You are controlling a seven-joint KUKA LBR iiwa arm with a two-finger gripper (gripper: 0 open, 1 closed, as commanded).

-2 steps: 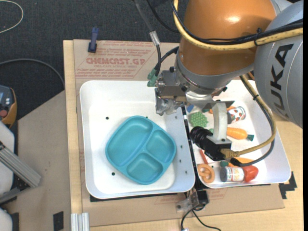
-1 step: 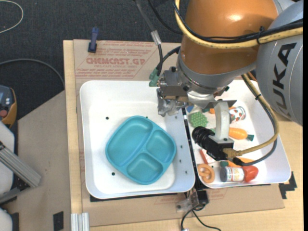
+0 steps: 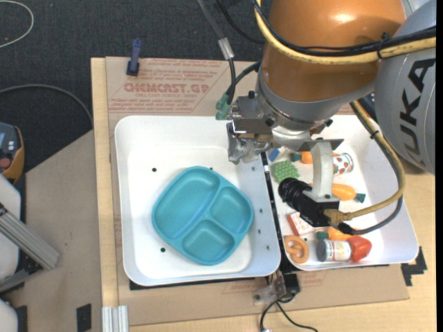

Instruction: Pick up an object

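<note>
Small toys [image 3: 332, 213] crowd the right bin [image 3: 387, 247], handy for picking; the 3-compartment teal plate [image 3: 202, 214] lies at 9 o'clock in the left bin [image 3: 131, 185]. The gripper [image 3: 242, 140] hangs over their shared wall at 12 o'clock, its grasp hidden from view.

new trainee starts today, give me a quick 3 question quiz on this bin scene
1. True or false: the blue divided tray lies in the left bin.
2. Which bin holds the pile of small items? A) left B) right
3. Fill in: the arm's band above the wrist is ____.

Key: 1 true. 2 B, the right bin. 3 orange.
</note>
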